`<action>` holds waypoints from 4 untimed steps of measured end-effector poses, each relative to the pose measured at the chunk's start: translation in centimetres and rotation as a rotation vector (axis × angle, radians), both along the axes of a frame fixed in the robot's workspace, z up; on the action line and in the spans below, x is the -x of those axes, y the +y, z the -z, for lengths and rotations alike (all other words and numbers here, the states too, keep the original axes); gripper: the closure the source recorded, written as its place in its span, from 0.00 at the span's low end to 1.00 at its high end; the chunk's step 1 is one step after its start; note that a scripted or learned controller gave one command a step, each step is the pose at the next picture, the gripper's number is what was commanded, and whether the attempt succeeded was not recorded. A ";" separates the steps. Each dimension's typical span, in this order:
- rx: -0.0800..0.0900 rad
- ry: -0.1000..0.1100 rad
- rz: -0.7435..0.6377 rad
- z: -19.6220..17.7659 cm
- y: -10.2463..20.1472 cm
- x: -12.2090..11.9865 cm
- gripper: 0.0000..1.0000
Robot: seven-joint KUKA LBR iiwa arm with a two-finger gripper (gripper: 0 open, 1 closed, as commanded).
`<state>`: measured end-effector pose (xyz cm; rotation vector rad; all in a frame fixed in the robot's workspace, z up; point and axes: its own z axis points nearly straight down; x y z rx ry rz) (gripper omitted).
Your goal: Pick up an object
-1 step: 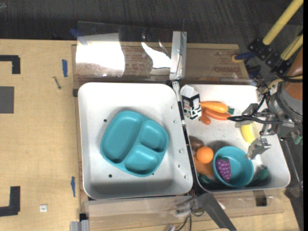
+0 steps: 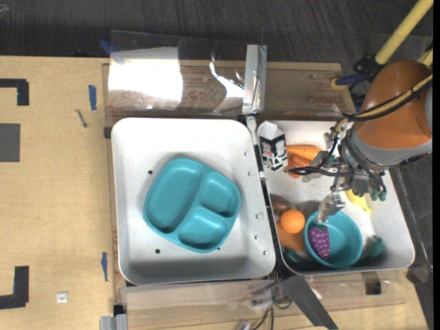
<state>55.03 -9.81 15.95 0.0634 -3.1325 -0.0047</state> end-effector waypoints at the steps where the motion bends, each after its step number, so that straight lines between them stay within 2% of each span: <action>1: 0.003 -0.017 0.039 7.1 -3.8 -7.1 0.00; 2: 0.006 -0.008 0.180 7.1 0.5 -8.8 0.00; 3: 0.007 -0.027 0.177 5.8 0.5 -9.3 1.00; 4: 0.002 -0.022 0.161 -3.1 7.4 -10.5 1.00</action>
